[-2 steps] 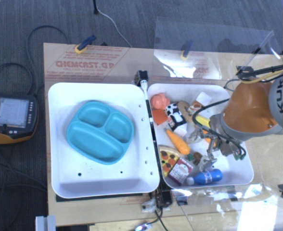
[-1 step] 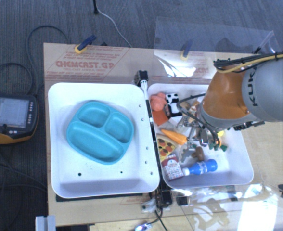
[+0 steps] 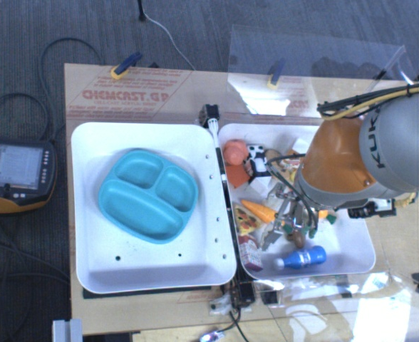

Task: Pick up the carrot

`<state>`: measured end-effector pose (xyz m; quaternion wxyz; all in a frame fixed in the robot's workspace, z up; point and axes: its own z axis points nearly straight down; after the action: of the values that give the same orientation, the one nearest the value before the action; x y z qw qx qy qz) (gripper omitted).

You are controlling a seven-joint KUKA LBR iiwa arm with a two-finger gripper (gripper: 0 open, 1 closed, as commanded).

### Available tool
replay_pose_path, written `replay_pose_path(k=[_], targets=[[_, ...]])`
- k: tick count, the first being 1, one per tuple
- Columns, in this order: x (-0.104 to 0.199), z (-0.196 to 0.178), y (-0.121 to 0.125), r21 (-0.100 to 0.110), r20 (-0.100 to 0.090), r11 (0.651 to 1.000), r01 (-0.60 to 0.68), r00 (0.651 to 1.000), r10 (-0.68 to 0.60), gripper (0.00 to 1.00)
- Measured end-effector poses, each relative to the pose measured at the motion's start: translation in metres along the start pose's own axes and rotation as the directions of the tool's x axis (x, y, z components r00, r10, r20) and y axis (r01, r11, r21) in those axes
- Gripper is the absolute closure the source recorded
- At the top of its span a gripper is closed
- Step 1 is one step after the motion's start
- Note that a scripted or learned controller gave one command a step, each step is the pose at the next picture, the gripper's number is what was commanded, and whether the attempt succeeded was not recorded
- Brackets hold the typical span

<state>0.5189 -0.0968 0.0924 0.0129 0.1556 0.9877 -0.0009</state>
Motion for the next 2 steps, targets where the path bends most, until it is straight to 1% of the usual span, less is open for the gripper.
replay_pose_path(k=[1,2], targets=[[-0.018,0.002,0.006,0.005,-0.015,0.924,-0.384,0.923,0.384,0.00],[-0.022,-0.010,0.007,0.002,-0.003,0.924,-0.383,0.924,0.383,1.00]])
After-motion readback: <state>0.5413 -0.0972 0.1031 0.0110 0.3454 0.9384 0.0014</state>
